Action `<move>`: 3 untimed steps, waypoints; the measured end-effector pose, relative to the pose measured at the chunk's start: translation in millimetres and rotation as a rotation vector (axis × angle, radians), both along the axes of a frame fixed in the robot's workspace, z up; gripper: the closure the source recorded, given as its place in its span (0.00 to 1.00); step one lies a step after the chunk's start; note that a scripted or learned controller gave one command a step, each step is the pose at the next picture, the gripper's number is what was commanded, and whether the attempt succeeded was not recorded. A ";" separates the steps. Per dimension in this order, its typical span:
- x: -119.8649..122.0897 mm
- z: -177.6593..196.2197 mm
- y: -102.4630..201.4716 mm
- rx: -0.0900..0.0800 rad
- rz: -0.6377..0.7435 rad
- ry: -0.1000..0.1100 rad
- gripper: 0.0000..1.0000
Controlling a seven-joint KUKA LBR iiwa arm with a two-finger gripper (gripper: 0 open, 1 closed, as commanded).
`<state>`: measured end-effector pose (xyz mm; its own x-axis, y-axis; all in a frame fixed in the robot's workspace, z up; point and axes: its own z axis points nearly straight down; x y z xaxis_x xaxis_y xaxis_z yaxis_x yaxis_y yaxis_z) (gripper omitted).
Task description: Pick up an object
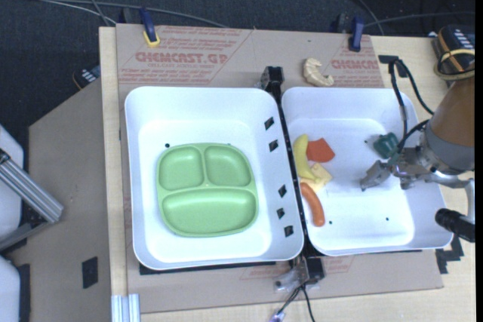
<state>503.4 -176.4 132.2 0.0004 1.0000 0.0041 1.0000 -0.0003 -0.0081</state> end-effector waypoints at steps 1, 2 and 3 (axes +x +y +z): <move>-1.0 -50.4 0.9 -0.001 0.000 -0.002 0.00; 0.6 -36.5 0.3 -0.003 -0.001 -0.009 1.00; -2.8 7.2 2.3 -0.005 0.001 -0.011 1.00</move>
<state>500.6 -174.1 139.4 -0.0005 1.0000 -0.0008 1.0000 0.0005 0.0030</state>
